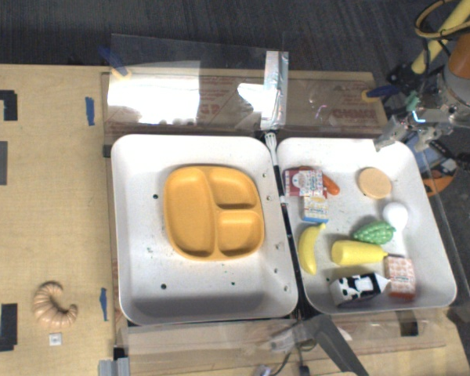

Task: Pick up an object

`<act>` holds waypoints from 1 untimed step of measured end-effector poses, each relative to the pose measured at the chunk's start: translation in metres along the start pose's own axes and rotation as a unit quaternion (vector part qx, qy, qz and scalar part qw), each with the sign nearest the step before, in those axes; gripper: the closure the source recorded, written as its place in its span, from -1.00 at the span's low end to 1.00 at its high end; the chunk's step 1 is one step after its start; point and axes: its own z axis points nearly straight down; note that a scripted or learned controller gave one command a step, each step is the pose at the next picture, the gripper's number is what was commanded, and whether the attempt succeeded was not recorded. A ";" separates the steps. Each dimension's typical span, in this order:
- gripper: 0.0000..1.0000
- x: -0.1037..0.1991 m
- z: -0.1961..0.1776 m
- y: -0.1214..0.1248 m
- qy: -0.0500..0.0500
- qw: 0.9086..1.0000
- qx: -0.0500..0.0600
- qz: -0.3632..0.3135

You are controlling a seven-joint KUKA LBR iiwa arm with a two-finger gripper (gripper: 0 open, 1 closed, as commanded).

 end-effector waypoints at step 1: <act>-1.00 -0.001 -0.052 -0.008 -0.002 1.000 -0.004 -0.013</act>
